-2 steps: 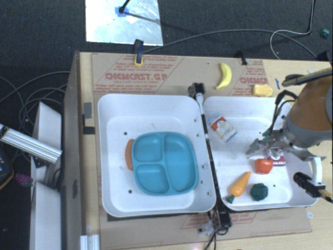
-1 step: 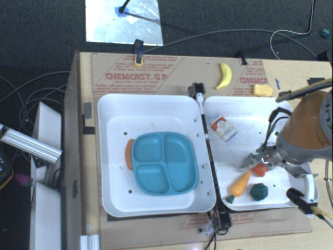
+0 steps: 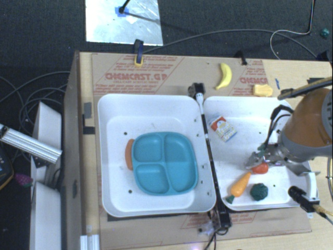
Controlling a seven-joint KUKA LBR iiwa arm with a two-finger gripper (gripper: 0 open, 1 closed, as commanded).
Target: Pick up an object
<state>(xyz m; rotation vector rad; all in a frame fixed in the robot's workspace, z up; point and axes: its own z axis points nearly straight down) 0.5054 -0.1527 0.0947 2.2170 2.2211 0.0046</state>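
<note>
Down in the right bin (image 3: 244, 108), the arm (image 3: 312, 124) had reached in from the right, and its gripper (image 3: 258, 161) sat low over the bin floor at a small red object (image 3: 260, 167). The fingertips were touching or nearly touching that red piece, but whether they were apart or closed on it could not be told from above. Just beside it, toward the near edge, lay an orange carrot (image 3: 240, 184), tilted, and to its right a dark green lump (image 3: 259, 191). A small white and red carton (image 3: 222, 127) lay farther back in the same bin, well apart from the gripper. The left bin (image 3: 112, 134) held a blue divided plate (image 3: 164, 162), with an orange sausage-shaped piece (image 3: 128, 154) lying against the plate's left edge. Beyond the bins, on the cardboard sheet (image 3: 156, 74), rested a yellow banana (image 3: 225, 75) and a yellow block (image 3: 263, 90).
</note>
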